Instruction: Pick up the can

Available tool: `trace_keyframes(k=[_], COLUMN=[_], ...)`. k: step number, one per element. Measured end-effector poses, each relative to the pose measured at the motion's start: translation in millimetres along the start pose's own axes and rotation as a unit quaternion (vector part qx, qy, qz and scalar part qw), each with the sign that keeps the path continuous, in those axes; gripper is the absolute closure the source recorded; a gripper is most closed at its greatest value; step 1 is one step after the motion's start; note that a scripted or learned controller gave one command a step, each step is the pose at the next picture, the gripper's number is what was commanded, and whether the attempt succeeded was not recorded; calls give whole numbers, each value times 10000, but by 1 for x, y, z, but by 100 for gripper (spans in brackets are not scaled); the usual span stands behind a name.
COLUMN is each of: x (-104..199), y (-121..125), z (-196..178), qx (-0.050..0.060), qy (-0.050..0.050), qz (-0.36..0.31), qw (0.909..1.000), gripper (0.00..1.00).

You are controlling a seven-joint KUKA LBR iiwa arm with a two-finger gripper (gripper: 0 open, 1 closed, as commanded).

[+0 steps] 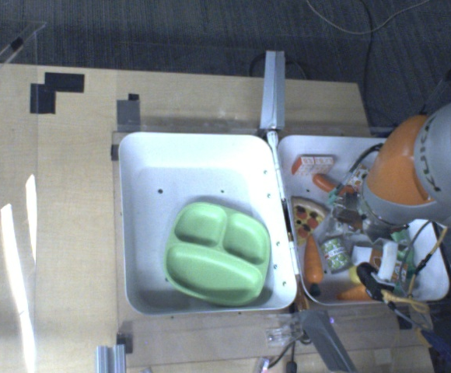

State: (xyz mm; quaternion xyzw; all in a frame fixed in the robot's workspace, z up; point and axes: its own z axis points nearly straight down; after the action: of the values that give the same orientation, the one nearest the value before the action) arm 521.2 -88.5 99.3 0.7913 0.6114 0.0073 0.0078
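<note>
Camera view: your arm (pixel 424 165) comes in from the right over the right bin (pixel 288 155), and its gripper (pixel 348 208) sits low among the clutter there. You can't tell how the jaws stand from this slant, since the wrist covers them, and nothing is visibly held.

The can (pixel 334 254) looks to be the small greenish cylinder in the middle of the right bin, just below and left of the gripper, close but apparently apart from it. It's blurry, so take that identification as a best guess.

Risks as judged from here:
- The can is crowded. A carrot (pixel 312 261) lies just beside it on the left, a pizza slice (pixel 306 215) above-left, and a banana (pixel 367 277) below-right. Close down slightly off and you grab a neighbour or pinch two things at once.
- A round can may roll or squirt out if the fingers meet it off-centre.
- The bin wall is near; pushed items could jam against it.

The left bin (pixel 144 162) holds a green divided tray (pixel 218 252), well apart, so no concern there.
</note>
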Motion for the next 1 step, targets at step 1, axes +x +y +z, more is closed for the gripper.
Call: trace_keyframes(k=[1], x=[53], y=[-18], z=[-116], qx=[94], qy=[0], qz=[-590], qw=[9982], gripper=[100])
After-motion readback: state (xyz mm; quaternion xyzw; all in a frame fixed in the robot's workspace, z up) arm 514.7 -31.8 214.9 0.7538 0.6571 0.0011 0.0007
